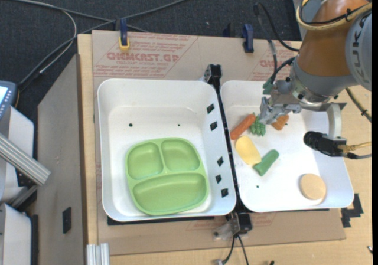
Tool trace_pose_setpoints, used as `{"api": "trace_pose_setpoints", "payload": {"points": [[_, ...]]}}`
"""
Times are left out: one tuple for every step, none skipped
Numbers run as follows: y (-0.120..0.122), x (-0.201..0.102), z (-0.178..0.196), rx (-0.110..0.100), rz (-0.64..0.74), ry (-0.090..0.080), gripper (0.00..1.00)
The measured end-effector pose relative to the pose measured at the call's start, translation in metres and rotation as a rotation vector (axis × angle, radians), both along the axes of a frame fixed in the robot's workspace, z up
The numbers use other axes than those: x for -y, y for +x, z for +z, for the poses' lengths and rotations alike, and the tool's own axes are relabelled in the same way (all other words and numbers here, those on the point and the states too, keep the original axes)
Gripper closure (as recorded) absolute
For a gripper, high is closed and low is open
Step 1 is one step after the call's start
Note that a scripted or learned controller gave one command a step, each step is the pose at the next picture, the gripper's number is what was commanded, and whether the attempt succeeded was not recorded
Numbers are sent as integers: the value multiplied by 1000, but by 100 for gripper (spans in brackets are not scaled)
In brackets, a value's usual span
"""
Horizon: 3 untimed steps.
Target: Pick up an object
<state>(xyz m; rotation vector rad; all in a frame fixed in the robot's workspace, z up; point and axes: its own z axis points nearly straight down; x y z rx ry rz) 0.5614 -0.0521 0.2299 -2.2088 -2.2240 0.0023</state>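
Note:
The right bin [331, 169] holds several toy foods. An orange carrot [243, 126] with a green leafy top [257, 129] lies at the bin's left side. Below it are a yellow piece [248, 150] and a green piece [266, 162]. A tan round disc [312, 186] rests near the bin's front right corner. My gripper [272, 115] hangs low over the back of this bin, just right of the carrot's leafy end. A small orange piece [280, 121] shows right beside the gripper's tip; whether it is held is unclear.
The left bin [112, 140] carries a green divided plate [168, 174]. A black divider [220, 134] runs between the bins. A black cable connector [322, 142] hangs over the right bin's right side. Clamps sit on the cardboard at the back.

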Motion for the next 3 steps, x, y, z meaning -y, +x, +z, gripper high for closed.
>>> {"api": "trace_pose_setpoints", "payload": {"points": [[-11,-46,-8,-1,-1,-1,100],[-39,-91,-1,-1,-1,-1,100],[-56,-138,5,-1,0,-1,100]]}}
